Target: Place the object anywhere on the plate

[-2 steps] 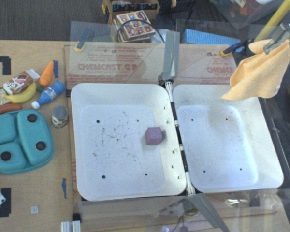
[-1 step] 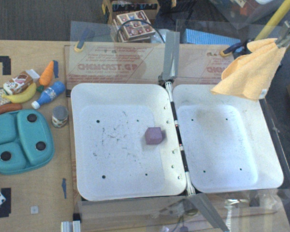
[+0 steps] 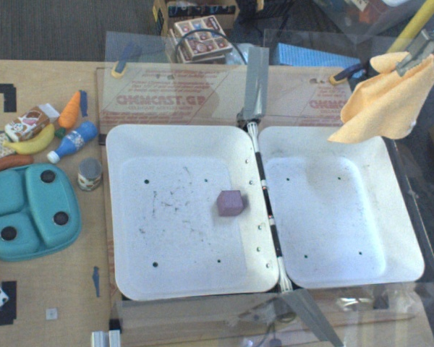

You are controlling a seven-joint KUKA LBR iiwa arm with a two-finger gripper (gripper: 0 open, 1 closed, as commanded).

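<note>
At the upper right, my gripper [image 3: 411, 61] is shut on the top of a yellow cloth [image 3: 383, 103]. The cloth hangs from the fingers in loose folds. Its lower edge drapes over the far right corner of the right bin [image 3: 347, 266]. A small purple cube [image 3: 231, 202] rests on the floor of the left bin [image 3: 166, 266], near its right wall and well to the left of the gripper.
On the bench left of the bins lie a teal compartment tray [image 3: 29, 212], a small can [image 3: 90, 173], a toy bottle [image 3: 72, 142], a banana [image 3: 30, 143] and a carrot [image 3: 71, 110]. Cardboard boxes [image 3: 195, 20] stand beyond the bench's far edge.
</note>
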